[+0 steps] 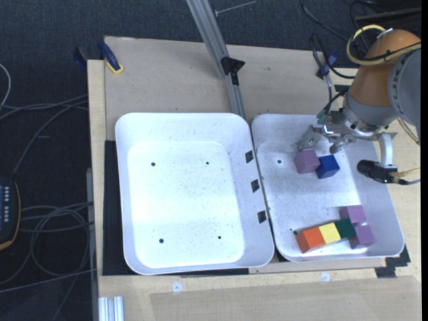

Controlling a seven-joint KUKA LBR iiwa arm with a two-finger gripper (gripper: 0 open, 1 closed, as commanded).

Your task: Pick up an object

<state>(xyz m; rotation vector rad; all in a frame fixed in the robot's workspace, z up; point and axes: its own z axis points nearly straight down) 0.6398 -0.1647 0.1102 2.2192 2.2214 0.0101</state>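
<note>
Two small blocks, a purple cube (306,161) and a blue cube (328,167), are sitting touching each other in the right bin (284,206), and the gripper (326,139) is hovering just above them, likely lining up a grab; whether it is parted or closed, I cannot tell. A multicoloured block row (334,233) is lying near the front wall.

The gripper (322,138) is in the right bin (287,199), just above a purple block (307,161) and a blue block (328,166).

Lab: cables (40,209), white bins (184,129)
</note>
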